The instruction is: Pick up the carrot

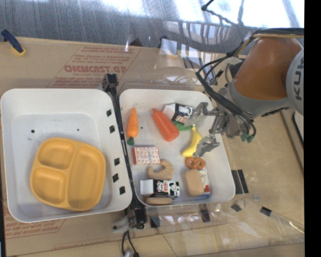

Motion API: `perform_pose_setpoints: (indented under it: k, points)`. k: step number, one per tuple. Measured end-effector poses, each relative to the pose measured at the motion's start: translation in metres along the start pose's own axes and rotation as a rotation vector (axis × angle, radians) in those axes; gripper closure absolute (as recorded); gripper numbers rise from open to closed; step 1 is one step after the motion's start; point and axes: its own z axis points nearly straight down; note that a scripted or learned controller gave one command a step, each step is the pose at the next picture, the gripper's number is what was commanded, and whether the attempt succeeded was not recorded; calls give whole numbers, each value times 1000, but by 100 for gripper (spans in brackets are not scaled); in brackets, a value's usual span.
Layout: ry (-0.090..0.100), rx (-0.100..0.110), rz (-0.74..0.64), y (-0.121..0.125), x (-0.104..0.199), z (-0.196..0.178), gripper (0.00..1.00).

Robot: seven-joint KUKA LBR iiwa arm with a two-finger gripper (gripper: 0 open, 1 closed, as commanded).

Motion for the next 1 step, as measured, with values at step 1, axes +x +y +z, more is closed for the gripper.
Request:
perform_pose_setpoints:
  k: [1]
  points:
    - [0, -4, -179, 44, -36, 141, 0]
